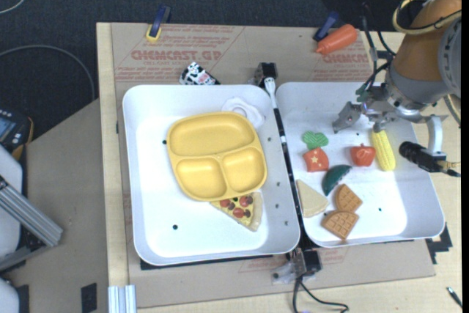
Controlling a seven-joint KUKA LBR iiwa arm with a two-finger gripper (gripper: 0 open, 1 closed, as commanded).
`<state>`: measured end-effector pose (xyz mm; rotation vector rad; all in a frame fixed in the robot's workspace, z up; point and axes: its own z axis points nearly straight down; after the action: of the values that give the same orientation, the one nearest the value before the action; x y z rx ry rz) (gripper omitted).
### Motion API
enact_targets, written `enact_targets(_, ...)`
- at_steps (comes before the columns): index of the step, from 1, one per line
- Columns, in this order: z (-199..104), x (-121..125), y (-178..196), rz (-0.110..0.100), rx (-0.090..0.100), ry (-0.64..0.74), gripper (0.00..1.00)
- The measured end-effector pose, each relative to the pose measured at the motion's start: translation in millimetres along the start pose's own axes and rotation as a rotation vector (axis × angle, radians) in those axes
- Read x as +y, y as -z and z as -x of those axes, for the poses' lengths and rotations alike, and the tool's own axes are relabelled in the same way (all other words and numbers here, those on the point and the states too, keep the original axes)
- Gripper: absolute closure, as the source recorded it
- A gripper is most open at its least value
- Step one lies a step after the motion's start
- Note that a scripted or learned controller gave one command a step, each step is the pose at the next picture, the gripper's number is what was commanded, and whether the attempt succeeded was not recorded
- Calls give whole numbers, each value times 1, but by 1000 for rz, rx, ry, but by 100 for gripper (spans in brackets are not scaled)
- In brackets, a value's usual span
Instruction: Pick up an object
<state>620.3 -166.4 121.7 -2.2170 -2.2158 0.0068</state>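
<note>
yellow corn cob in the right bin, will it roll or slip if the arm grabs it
The yellow toy corn cob looks rounded and elongated, so it may roll sideways if nudged. Its surface looks like smooth plastic, so probably light, stiff and a bit slippery. It lies clear of the red toy, leaving some room.

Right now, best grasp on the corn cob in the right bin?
Probably grip the corn cob across its narrow middle, coming straight down. It lies flat, long axis running near-to-far, so close the gripper sideways. The red piece sits close on its left, leaving little room there.
</note>
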Motion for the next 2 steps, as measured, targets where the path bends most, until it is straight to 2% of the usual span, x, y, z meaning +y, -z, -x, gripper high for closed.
enact_targets(1, -1, 0, -39, 3, -1, 1, 0)
enact_targets(2, 0, 1, -26, 9, -2, 0, 100)
